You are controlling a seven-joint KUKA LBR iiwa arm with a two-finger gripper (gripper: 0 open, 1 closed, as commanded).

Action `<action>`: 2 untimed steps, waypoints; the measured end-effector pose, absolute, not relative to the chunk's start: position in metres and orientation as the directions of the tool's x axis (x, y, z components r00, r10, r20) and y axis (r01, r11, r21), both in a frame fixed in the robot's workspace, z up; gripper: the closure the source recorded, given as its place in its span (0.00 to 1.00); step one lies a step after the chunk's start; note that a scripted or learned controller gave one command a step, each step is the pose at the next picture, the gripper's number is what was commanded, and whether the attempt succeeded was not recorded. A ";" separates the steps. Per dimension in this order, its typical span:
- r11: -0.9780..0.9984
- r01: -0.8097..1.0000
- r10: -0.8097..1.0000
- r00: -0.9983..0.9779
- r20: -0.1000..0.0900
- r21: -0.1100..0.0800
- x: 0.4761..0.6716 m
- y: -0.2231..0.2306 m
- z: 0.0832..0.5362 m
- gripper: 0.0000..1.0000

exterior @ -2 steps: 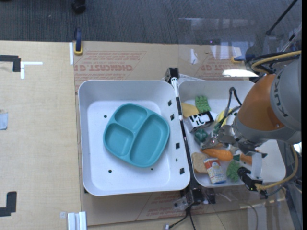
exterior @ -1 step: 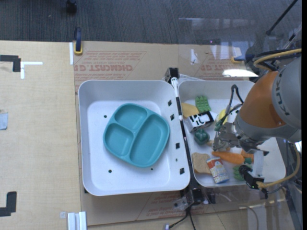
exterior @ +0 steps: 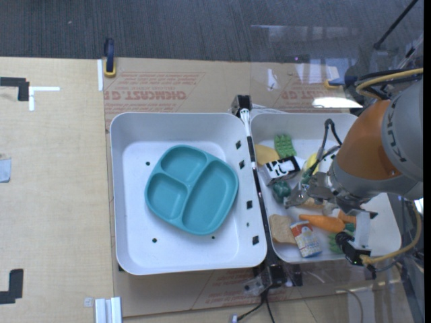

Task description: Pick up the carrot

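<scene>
- Camera view: carrot (exterior: 324, 223) in the right bin (exterior: 384, 244), lower right of frame, long axis roughly left-to-right.
- Claw (exterior: 311, 192) just above the carrot in frame, among toy foods; open or clenched impossible to tell.

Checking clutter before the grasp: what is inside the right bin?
The right bin holds the carrot, a green block, a yellow piece, a toast slice and a small packet. The arm covers its right part.
</scene>
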State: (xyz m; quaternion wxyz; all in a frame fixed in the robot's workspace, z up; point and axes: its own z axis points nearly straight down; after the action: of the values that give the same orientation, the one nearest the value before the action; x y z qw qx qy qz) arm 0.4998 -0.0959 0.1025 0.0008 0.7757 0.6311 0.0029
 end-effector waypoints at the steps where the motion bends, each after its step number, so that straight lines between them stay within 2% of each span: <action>1: 0.154 0.988 0.988 -0.154 0.000 0.002 0.479 -0.137 0.092 0.00; 2: 0.149 0.989 0.989 -0.149 -0.003 0.006 0.482 -0.138 0.101 1.00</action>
State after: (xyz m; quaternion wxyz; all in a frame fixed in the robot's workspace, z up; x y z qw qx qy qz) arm 0.4818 -0.1379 0.1011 0.0030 0.6522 0.7581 0.0016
